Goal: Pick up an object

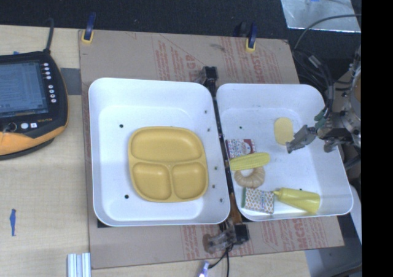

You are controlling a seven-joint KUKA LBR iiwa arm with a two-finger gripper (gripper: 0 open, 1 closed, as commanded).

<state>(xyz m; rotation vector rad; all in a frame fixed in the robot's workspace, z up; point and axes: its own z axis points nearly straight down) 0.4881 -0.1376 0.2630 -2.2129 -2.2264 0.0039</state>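
Observation:
The right white bin (307, 94) holds several objects. A pale yellow oval piece (283, 129) lies near its middle. Lower left are a corn cob (249, 161), a tan ring-shaped pastry (250, 177) and a red-and-white packet (238, 147). A green-and-white packet (258, 201) and a yellow bottle (298, 199) lie along the front wall. My gripper (315, 140) hangs over the bin's right side, just right of the oval piece. It is open, with nothing between its fingers (299, 140).
The left white bin (104, 147) carries a yellow divided plate (167, 163). A teach pendant (27, 101) rests on the bench at far left. Clamps (251, 36) pin the cardboard sheet under the bins.

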